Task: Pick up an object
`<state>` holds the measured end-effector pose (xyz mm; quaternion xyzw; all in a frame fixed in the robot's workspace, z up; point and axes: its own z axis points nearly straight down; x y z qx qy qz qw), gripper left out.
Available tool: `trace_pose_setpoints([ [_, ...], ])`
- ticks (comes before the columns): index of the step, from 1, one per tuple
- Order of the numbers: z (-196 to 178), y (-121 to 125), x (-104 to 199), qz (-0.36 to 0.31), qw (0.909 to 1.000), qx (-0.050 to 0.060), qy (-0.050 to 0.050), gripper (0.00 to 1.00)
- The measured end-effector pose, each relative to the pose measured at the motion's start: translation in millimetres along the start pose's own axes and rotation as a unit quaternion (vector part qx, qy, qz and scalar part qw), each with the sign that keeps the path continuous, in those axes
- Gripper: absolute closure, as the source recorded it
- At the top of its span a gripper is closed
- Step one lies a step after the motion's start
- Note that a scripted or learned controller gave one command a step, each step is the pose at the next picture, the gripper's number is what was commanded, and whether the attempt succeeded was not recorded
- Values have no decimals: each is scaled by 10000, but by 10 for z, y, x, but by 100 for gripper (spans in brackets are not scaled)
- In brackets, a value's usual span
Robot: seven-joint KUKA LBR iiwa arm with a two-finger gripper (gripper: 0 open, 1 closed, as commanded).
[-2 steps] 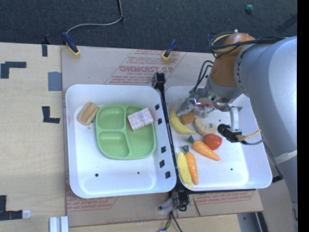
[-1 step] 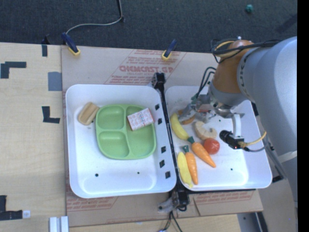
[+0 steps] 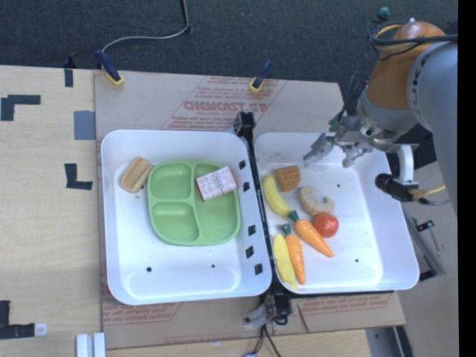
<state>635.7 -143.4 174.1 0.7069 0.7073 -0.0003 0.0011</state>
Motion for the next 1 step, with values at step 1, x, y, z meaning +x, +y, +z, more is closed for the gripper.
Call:
trace_pose_setpoints([
  [1,884,334,440,-10,10000,-8,4,0],
])
